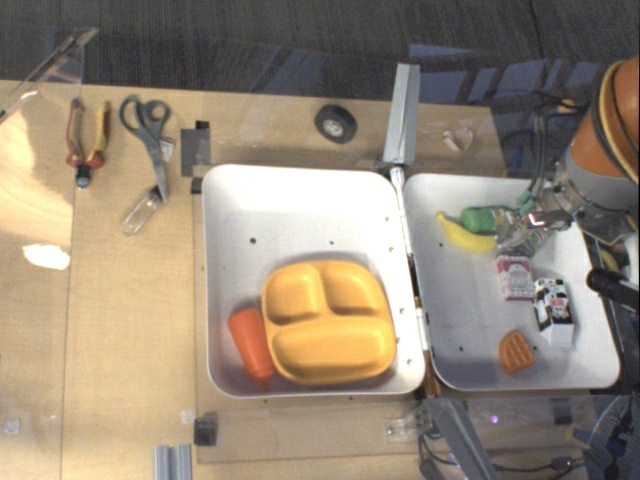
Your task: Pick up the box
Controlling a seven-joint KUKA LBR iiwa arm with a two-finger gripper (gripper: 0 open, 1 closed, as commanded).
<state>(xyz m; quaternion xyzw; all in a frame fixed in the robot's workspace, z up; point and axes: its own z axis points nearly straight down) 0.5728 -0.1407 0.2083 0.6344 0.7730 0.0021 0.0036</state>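
In the camera view, the gripper (532, 220) is low over the far part of the right bin (600, 373), next to a green object (487, 218) and a yellow banana (465, 234). Its end is a blurred tangle of metal and wire, so I cannot tell if it is released or clenched, and I see nothing held in it.

There are two candidates for the box. A small flat carton with a pink and white print (516, 276) lies near the middle of the right bin, just in front of the gripper. A second small box with black and white print (555, 305) lies near it, toward the right wall. Both look light and stiff, probably thin cardboard that dents under a hard squeeze. I think the best hold is across the short sides, coming straight from above, because the printed faces may be smooth and slippery.

The right bin also contains an orange waffle-like piece (516, 352) near the front. The left bin (230, 268) contains a yellow divided tray (327, 321), and an orange carrot-shaped object (251, 344) touches its left side.
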